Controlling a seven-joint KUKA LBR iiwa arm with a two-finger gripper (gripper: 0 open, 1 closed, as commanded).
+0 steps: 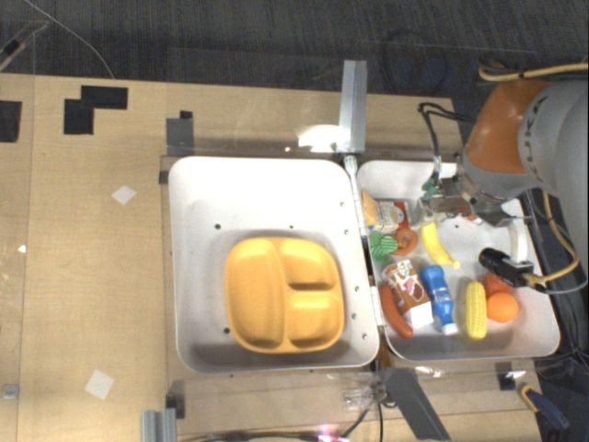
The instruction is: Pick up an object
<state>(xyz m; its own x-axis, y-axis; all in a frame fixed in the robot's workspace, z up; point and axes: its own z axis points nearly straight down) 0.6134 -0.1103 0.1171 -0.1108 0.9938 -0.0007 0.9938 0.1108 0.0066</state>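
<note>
Holding 1 yellow tray (left bin); right bin: banana, corn, orange, blue bottle. Labels unreadable. Gripper jaw state: cannot tell.

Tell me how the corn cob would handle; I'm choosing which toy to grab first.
The corn looks like rounded plastic, so probably light and stiff. Its cylindrical shape may roll if nudged sideways. The orange touches it, likely crowding the fingers on that side.

A: What sort of place?

B: Robotics lab, by the look. Plywood bench w/ black tape marks, two white bins clamped side by side, metal brackets, loose cables, grey carpet beyond.

A: Anything else?

B: Industrial arm, plastic toy food.
</note>
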